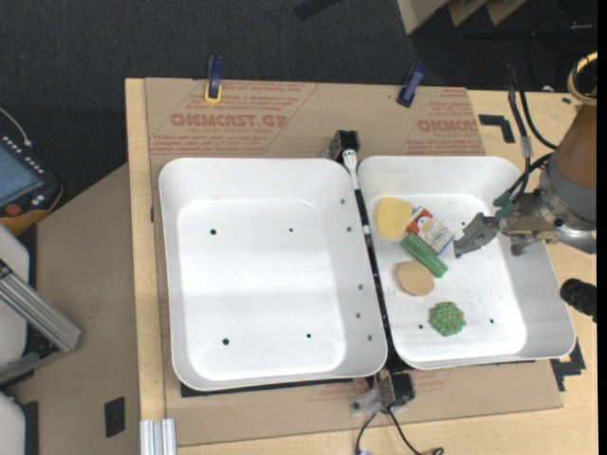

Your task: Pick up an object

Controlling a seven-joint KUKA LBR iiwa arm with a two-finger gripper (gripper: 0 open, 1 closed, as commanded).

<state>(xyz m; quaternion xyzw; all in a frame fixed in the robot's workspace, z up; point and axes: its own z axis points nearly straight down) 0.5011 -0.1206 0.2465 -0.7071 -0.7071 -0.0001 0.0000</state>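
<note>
Approach step, I judge. Claw point(471, 237) hangs over right bin point(531, 335), nothing held; cannot tell finger gap. Carton point(432, 230) just at its 9 o'clock. Next: I shift over, descend.

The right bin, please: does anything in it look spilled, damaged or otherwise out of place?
Nothing stands out. The right bin holds a yellow piece, a small carton, a green stick, a tan disc and a green ball, loosely clustered, with the gripper just beside them.
</note>
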